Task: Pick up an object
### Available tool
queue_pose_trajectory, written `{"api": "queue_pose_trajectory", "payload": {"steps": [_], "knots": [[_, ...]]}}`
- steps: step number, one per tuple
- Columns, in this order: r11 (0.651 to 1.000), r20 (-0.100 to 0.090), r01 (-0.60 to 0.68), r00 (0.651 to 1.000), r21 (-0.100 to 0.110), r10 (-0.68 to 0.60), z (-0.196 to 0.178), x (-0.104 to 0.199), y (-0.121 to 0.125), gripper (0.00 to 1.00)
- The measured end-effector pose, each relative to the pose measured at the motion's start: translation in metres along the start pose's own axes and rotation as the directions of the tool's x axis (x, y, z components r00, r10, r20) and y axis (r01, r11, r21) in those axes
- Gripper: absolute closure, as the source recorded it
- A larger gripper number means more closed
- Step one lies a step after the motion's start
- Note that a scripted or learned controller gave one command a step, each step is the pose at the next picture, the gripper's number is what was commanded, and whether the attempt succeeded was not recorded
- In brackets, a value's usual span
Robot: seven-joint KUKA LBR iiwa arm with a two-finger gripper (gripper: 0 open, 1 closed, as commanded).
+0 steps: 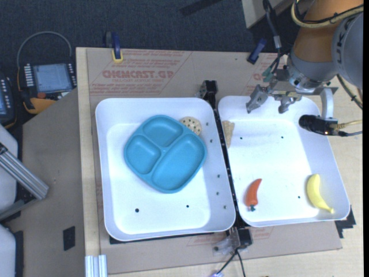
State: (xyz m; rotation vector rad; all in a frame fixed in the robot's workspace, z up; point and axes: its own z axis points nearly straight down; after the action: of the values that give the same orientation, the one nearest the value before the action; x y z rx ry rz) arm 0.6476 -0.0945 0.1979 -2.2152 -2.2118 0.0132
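Gripper (270, 103) spread wide, holding nothing, above one pepper (253, 192), one banana (318, 193); one blue tray (165, 153) hides perhaps one cookie (190, 123).

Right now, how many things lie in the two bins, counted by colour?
Blue: 1, the divided plate
Tan: 2, the cookie and the flat piece
Red: 1, the pepper
Yellow: 1, the banana
Total: 5

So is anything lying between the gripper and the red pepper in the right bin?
Nothing visible does. The gripper sits open over the far end of the right bin, and the red pepper lies near the front edge with bare white floor between them. The banana is off to the side.
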Motion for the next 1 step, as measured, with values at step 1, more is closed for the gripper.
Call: {"api": "queue_pose_trajectory", "payload": {"steps": [1], "knots": [[1.000,0.001,0.002,1.000,-0.013,-0.002,-0.0071,0.0001,0.0028,0.00]]}}
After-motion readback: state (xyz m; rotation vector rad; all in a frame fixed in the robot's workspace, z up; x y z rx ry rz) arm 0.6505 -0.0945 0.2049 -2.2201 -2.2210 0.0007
